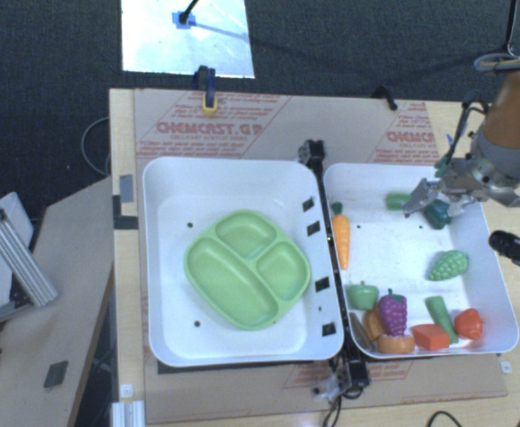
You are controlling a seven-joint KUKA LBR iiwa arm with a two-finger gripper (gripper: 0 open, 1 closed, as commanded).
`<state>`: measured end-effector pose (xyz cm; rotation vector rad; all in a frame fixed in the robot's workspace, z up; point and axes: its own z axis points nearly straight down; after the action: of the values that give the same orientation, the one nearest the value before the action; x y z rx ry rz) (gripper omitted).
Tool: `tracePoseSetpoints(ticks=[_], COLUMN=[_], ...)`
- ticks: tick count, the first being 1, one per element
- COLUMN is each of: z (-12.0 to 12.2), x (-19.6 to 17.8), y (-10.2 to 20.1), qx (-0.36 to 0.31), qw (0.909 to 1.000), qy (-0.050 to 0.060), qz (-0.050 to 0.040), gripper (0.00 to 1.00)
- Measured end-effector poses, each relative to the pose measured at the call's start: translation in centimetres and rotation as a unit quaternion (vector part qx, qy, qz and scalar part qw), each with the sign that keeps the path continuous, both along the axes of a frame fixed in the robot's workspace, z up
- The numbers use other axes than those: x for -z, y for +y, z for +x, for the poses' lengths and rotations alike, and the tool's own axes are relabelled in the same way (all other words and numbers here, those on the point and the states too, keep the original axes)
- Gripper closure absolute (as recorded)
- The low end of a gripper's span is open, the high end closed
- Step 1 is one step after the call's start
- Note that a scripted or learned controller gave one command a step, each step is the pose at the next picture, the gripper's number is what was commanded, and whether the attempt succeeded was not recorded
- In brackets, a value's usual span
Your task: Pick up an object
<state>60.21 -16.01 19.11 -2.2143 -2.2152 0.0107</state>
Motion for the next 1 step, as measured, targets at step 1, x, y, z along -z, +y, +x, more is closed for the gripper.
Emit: tracePoseSetpoints(ticks=[1], z=[0.27], x=[-0.83], y=[0.07], qx=[-0.001], qw=[1.0], qy=[-0.006], qz=[-0.0009], gripper=[0.0])
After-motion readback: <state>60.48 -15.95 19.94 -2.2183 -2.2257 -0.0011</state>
